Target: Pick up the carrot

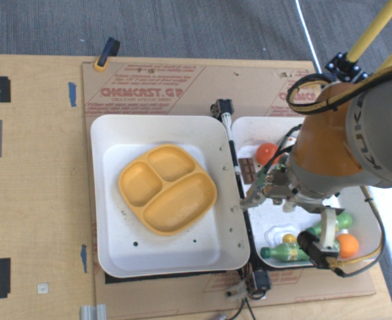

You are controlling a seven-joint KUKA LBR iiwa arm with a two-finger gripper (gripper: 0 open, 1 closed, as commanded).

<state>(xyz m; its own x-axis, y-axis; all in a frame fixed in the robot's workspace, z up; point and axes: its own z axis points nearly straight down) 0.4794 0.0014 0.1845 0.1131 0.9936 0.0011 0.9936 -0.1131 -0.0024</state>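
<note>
Pincer (261,193) hangs over the left part of the right bin (257,227), close to the side that faces the left bin (103,179). The wrist above hides its working end, so you cannot tell whether it is clenched or released, and nothing is seen in its grasp. Just beyond it, toward the far wall, lie a brown block (247,170) and a red-orange tomato (266,153), near each other. Toward the near wall you have a fried egg (281,235) and, just beside it, a green bottle (284,251) lying flat along the rim. The carrot (348,245), so judged from its orange body with green just above it, rests in the bin's near right corner, well apart from the pincer and partly screened by the arm (336,145). That placement matters: the arm reaches in from the right, so its own bulk stands over the target, and you should expect the pincer to need a shift rightward and nearer before any descent. The left bin carries a yellow divided plate (168,189), of no concern to this task.
</note>
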